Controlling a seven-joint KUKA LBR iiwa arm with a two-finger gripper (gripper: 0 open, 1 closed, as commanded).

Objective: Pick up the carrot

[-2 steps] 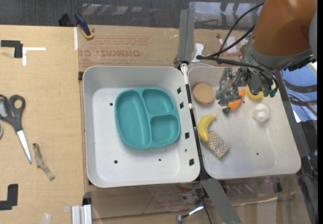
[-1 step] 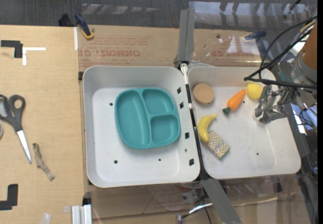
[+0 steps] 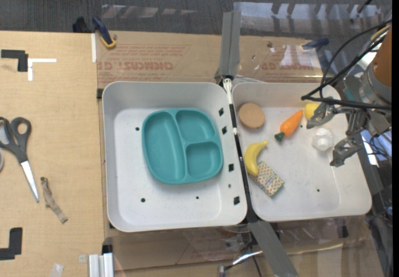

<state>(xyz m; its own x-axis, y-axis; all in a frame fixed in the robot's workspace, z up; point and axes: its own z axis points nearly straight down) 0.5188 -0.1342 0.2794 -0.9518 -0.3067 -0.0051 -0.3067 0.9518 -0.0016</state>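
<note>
Jaws (image 3: pixel 328 135) spread, holding nothing; best centred over small orange plastic carrot (image 3: pixel 290 124), aligned across its tilted width, clear of yellow lemon (image 3: pixel 310 109).

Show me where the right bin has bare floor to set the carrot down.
Right bin: bare floor across the near half, right of the patterned block. Crowded at the far end: cookie, carrot, banana, white object, gripper.

Two white bins (image 3: pixel 112 163) are carried side by side by the table (image 3: pixel 50 145); scissors (image 3: pixel 20 151) are laid toward nine o'clock of them.
</note>
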